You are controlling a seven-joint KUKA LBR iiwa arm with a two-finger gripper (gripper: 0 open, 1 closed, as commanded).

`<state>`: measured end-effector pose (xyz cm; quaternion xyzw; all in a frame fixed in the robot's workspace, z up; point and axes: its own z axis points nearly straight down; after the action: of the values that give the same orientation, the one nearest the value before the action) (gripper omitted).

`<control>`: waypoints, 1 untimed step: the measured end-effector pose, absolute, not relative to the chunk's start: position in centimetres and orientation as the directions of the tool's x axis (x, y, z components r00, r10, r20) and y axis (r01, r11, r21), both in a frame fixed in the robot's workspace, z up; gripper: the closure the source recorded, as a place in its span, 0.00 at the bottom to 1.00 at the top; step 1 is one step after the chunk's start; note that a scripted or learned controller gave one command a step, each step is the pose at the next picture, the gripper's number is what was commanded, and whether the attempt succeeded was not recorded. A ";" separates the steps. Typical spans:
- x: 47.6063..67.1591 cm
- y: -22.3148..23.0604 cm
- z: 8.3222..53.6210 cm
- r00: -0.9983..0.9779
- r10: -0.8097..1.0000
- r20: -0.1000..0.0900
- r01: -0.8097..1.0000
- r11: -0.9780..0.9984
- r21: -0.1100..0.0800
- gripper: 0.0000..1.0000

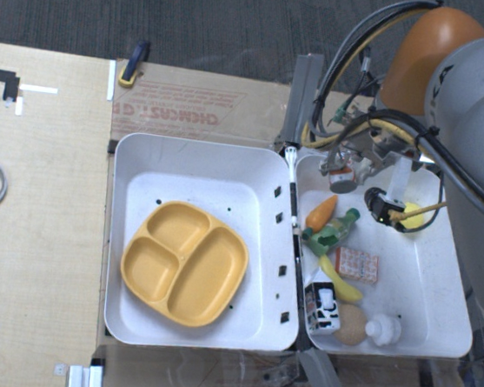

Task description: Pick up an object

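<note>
Down at the near edge of the right bin (450,284), a small white bottle (382,329) lies on its side, and just beside it to the left sits a tan, potato-like lump (350,324). Touching that is a black and white box (322,305), pressed against the bin's left wall. A step further back, a banana (340,280) lies at a slant, and right next to it sits a small red and white packet (357,265). Behind those, a green bottle (331,231) leans against the left wall, and an orange carrot (320,213) rests touching its far end.

Over in the left bin (134,219), a yellow plate (184,263) with three compartments lies flat, tilted a little in plan, well apart from everything in the other bin.

Now the arm (481,104), reaching in from the right with its orange band up top. The gripper (347,170) hangs at the far end of the right bin, just beyond the carrot, amid a tangle of cables (366,37). Open or closed? Cannot tell from here, and nothing shows in its grasp. A yellow thing (412,216) peeks out beside a black ring on the wrist.

Beyond the bins, a cardboard sheet (196,104) with red print lies on the bench (46,147), and a blue and yellow tool (134,63) rests at its far corner.
</note>
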<state>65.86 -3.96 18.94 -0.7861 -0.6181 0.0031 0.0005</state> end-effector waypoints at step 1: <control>65.9 -1.0 20.2 0.030 1.000 -0.003 1.000 -0.030 -0.003 1.00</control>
<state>65.91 -1.03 20.24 -0.7175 -0.6966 0.0023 -0.0001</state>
